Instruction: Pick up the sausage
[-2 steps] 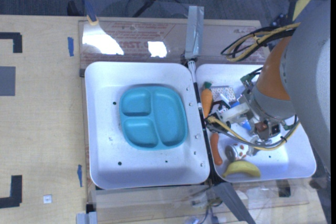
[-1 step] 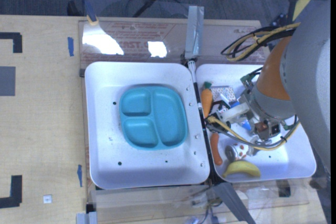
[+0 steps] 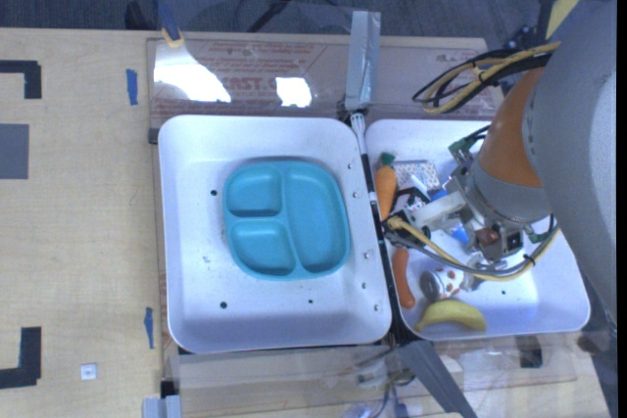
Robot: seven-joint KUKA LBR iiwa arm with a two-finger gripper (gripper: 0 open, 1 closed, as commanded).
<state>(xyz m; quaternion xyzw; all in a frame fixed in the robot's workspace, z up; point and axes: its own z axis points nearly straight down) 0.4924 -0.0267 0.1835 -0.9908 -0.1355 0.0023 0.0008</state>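
The banana (image 3: 452,314) lies nearest you, the sausage (image 3: 402,280) just left. Tool (image 3: 460,245) state: cannot tell. Approach step; next, centre over the sausage.

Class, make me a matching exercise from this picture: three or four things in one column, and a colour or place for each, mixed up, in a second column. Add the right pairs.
Things
1. plate
2. banana
3. carrot
4. sausage

Descriptions
A. yellow, at the near edge of the right bin
B. reddish and thin, lying just left of the banana
C. blue with three compartments, in the left bin
D. orange with a green top, by the right bin's left wall

Pairs: 1-C, 2-A, 3-D, 4-B
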